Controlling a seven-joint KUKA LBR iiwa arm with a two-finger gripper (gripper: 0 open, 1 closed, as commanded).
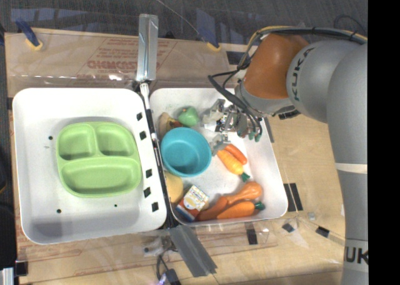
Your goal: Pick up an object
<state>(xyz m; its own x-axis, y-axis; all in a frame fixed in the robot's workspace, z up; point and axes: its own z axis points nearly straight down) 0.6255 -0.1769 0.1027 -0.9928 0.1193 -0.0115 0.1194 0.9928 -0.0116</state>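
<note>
From the overhead camera I see the jaws [230, 129] hanging low over the right bin [270, 152], near its back edge; I cannot tell their state. Just below them lies a small orange carrot [232, 159], not touching. To their left sit a blue bowl [185, 150] and, behind it, a green pear-like fruit [188, 115]. Further toward the front of the bin lie two larger carrots [234, 204] beside a small printed carton [194, 199]. Well to the left, the other bin [31, 152] holds a green divided plate [98, 159].
</note>
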